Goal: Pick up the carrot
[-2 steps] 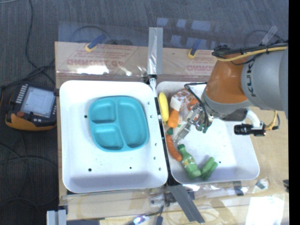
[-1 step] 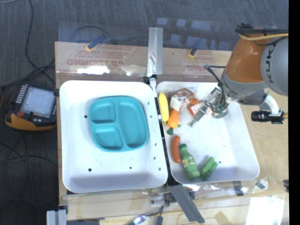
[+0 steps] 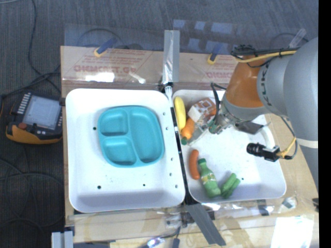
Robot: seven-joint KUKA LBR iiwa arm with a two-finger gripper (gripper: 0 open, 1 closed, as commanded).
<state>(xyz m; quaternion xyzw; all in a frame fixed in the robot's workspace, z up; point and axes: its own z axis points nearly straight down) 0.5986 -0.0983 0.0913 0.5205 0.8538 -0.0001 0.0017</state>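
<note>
Right now my pincer (image 3: 216, 127) hangs low over the right bin (image 3: 269, 187), in its upper half, and from this slanted view I cannot tell how far apart it stands or whether it grips anything. Just beside it to the left lies the carrot (image 3: 187, 130), pressed close against the bin's left wall. Its long axis runs on a slant, with the small green end at the lower left toward the wall and the other end at the upper right toward my pincer. A banana (image 3: 179, 112) lies above it along the same wall, touching or nearly so, and a small printed packet (image 3: 202, 109) sits just above right. So that corner is crowded. Lower down, a red sausage (image 3: 194, 164), a green bottle (image 3: 208, 178) and a green vegetable (image 3: 229, 185) lie near the bottom edge; the bin's right half is bare. In the left bin (image 3: 83, 185) sits a blue divided plate (image 3: 130, 135).
</note>
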